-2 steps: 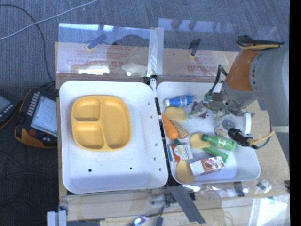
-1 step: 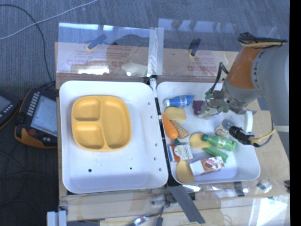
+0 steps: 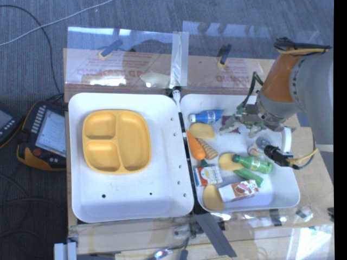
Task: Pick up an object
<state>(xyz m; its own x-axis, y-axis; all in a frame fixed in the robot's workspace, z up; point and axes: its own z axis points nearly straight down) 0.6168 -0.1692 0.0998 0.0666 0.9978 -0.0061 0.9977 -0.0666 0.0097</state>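
The right bin (image 3: 287, 196) holds several small objects. A blue and white bottle (image 3: 206, 116) lies at its far left, with a yellow piece (image 3: 201, 130) just below it. An orange carrot (image 3: 196, 145) and a ridged tan piece (image 3: 209, 148) lie along the left wall. A green bottle (image 3: 253, 164) lies in the middle beside a yellow lemon-like piece (image 3: 230, 161). Two red and white cartons (image 3: 209, 175) (image 3: 242, 189) and a yellow slice (image 3: 213, 198) lie near the front. My gripper (image 3: 242, 122) hangs low over the bin's far middle, right of the blue bottle.
The left bin (image 3: 108, 199) bears a yellow divided plate (image 3: 116, 140). A teach pendant (image 3: 40, 137) lies on the floor to the left. The grey arm with its orange band (image 3: 282, 80) covers the right bin's far right corner. Cables (image 3: 295, 156) trail near the right wall.
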